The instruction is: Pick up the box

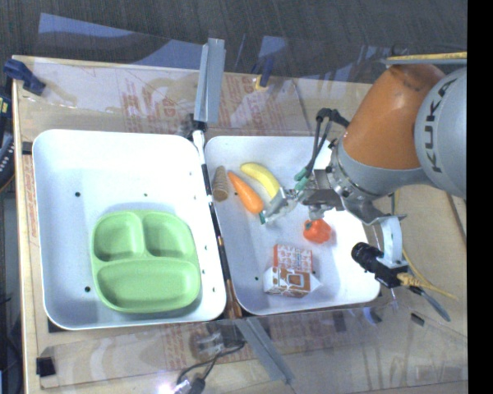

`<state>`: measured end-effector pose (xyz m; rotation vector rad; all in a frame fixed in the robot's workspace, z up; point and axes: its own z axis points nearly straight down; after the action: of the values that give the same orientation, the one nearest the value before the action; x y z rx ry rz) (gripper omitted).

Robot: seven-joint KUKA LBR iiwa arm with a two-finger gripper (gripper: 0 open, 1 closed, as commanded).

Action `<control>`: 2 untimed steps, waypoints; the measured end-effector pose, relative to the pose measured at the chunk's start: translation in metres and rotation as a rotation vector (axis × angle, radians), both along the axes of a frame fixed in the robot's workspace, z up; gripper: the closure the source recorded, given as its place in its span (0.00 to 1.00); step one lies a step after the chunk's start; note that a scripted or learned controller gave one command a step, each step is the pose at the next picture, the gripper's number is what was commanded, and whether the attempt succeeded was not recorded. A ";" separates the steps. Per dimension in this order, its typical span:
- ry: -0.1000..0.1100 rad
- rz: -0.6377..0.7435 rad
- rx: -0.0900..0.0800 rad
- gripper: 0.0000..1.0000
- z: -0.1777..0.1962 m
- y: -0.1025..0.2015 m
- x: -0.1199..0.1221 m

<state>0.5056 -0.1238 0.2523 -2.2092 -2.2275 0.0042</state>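
The box [292,270] is a small orange-and-white carton lying flat near the front of the right bin [251,290]. My gripper [284,195] hangs over the middle of that bin, behind the box and clear of it. Its two teal-tipped fingers [269,214] stand apart, so it is open, and nothing is between them. The grey arm with its orange band reaches in from the right and covers the bin's far right corner.
A yellow banana [260,178], an orange carrot [246,193] and a small brown cylinder [220,184] lie at the right bin's back left, close to the fingers. A red-orange fruit [317,231] sits just behind the box. The left bin [57,187] holds a green divided plate [146,261].
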 end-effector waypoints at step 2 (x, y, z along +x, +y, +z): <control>0.001 0.108 0.001 0.00 -0.162 -0.043 0.014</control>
<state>0.5198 -0.1673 0.0907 -2.0857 -2.3423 0.0048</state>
